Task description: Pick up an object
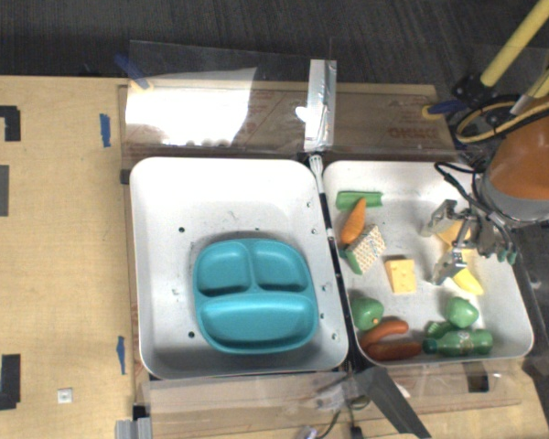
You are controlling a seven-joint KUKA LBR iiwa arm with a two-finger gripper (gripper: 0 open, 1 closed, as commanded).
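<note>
Tan bench is carrying two white bins (156,190), and at three o'clock the hand (450,242), fingers apart, is straddling a yellow piece (468,282), seemingly for a grab.

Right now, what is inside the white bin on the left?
The left bin holds one teal divided tray, lying flat with three compartments. Whatever sits beneath the tray is covered by it.

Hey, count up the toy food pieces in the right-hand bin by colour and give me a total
Green: 5
Yellow: 2
Orange: 1
Red-brown: 1
Tan checkered: 1
Total: 10
</note>
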